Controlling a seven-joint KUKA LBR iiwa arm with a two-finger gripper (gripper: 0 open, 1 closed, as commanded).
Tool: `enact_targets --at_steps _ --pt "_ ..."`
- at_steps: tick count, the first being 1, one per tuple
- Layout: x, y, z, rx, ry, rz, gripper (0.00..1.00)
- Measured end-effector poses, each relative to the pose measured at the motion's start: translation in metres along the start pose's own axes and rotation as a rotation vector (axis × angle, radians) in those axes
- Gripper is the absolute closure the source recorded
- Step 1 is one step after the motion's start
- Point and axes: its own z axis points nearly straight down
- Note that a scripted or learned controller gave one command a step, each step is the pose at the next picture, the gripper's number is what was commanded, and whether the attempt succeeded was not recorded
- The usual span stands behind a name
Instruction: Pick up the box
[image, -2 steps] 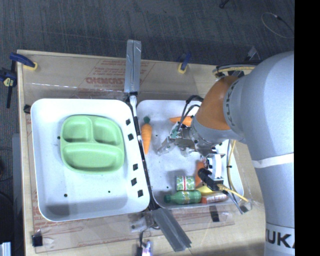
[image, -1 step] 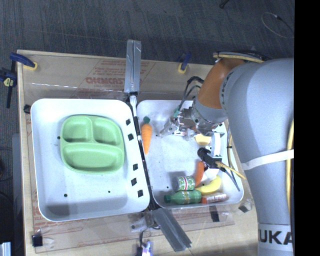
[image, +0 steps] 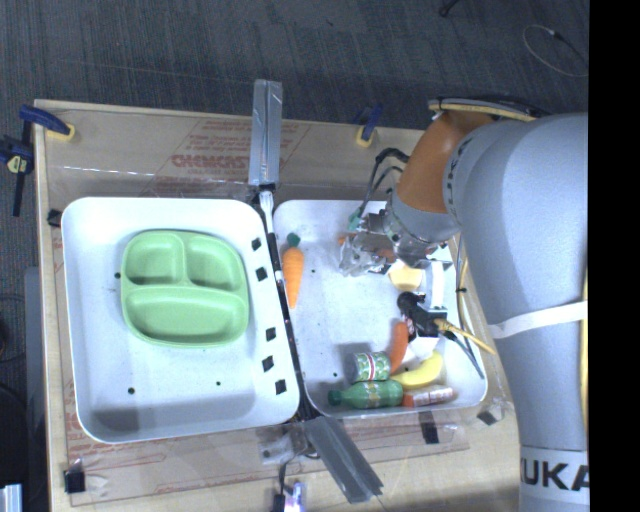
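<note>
probably lab: clamped bench (image: 150, 140), bins (image: 90, 400)

I see a grey arm (image: 530, 250) with an orange band (image: 425, 170), a white stripe, black cables near the wrist, and black "KUKA" lettering (image: 553, 475).

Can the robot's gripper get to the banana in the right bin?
Probably yes. The banana lies uncovered near the right bin's lower right corner, and the gripper already hangs over that bin. A small carrot and a can crowd close beside it, so a clean grab could be tricky.
</note>
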Motion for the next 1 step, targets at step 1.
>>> enact_targets --at_steps 1 --pt "0.0007 -0.0001 0.0003 0.001 0.001 -0.001 0.0"
